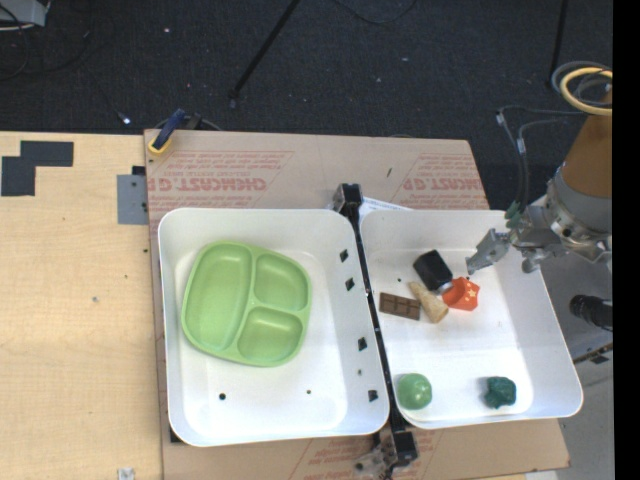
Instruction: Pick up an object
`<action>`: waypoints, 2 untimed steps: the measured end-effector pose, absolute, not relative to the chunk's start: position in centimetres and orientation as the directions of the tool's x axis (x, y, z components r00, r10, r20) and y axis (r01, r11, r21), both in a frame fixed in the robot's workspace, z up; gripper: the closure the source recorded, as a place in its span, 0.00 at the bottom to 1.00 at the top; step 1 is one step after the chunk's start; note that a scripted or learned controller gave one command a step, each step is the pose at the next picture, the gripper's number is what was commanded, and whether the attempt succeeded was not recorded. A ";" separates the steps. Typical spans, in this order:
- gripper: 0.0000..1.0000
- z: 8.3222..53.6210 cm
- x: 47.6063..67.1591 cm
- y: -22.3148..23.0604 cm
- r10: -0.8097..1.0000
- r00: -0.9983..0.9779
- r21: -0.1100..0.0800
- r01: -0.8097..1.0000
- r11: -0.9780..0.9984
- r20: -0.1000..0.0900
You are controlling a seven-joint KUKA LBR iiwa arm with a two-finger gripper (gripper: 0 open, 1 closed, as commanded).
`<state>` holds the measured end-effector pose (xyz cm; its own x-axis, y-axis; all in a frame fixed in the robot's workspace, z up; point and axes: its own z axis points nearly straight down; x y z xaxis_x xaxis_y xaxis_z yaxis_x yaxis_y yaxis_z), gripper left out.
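Nearest my camera, along the front of the right bin (560,388), I see a green ball (414,391) and a dark green lump (500,392), well apart from each other. Further in sits a small cluster: a brown flat bar (400,307), a tan wedge (430,303) touching it, a black block (433,268) just behind, and a red object (462,294) beside the wedge. The left bin (200,408) carries a green divided plate (247,303). Beyond that, the gripper (487,252) reaches in from the right, hanging just above and beside the red object; nothing sits between its fingers, and I cannot tell from here how wide they stand.

The red object looks like my likeliest target (it is closest to the tool). I judge it light, probably rigid moulded plastic with a smooth, somewhat slippery skin and an uneven outline. I would take it across its narrower middle, coming straight down, since the wedge crowds one side and a skewed grasp could squirt it away.
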<state>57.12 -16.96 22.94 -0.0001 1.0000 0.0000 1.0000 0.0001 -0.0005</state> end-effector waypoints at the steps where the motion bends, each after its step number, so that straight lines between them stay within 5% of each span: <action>1: 0.00 8.3 55.6 -19.7 1.000 0.002 -0.007 1.000 -0.002 0.002; 2: 0.00 8.8 49.4 -20.3 1.000 0.003 -0.001 1.000 -0.003 0.000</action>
